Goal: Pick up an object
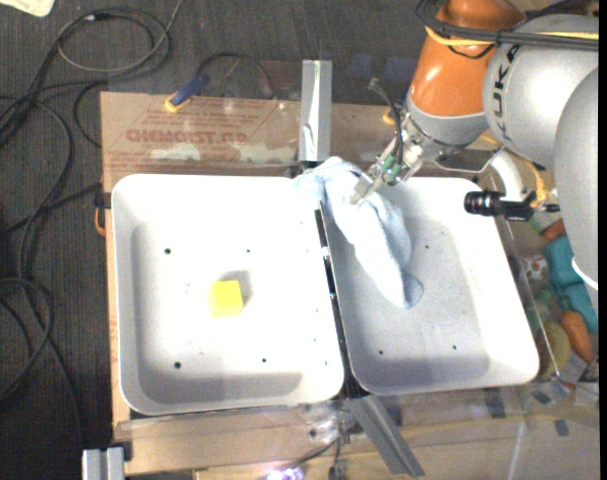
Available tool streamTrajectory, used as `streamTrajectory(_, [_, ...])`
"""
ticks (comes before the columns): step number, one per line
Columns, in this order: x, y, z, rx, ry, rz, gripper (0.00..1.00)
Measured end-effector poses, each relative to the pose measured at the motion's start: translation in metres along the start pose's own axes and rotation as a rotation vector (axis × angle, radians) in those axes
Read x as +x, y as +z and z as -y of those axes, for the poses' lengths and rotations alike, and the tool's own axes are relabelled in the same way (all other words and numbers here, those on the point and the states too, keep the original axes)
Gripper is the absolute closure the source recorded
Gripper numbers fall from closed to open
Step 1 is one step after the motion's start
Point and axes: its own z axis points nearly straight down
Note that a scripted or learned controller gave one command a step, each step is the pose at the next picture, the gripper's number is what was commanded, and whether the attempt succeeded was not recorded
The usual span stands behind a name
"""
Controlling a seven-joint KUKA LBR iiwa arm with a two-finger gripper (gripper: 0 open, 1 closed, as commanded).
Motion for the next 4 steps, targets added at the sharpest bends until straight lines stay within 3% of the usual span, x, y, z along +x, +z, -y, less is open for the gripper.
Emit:
streamTrajectory(1, [-0.007,-0.015,0.026,0.0,-0.183,0.002,1.0])
streamTrajectory(2, [-0.015,0.011,0.034,0.001,-0.38,0.002,1.0])
streamTrajectory(3, [0.016,0.005,0.031,0.0,-0.063,0.001,1.0])
streamTrajectory(4, [-0.026,0.019,0.028,0.002,0.328,0.003,1.0])
